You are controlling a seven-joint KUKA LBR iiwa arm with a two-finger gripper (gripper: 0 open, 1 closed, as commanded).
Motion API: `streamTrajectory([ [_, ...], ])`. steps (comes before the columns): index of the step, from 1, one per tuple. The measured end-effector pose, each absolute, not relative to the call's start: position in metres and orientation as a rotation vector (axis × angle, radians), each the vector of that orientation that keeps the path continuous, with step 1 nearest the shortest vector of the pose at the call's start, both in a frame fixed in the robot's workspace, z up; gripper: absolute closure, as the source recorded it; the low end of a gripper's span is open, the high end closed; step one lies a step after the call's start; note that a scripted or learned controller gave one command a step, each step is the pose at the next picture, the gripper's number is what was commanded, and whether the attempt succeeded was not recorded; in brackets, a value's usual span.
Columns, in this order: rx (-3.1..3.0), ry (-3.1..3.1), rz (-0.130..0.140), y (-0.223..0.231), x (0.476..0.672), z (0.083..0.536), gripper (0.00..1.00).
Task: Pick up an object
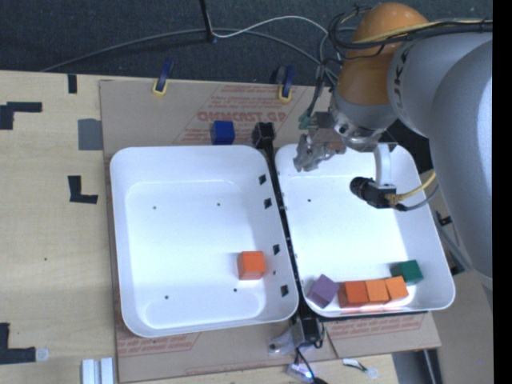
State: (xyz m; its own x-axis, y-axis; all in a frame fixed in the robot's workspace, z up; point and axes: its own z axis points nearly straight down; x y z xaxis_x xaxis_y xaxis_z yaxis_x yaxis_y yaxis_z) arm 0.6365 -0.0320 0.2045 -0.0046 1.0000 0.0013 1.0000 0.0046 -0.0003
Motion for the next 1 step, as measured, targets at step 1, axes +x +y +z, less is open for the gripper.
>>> streamTrajectory([
  [1,-2.215,-2.226,-0.002,0.0242,0.6297,0.2219,1.00],
])
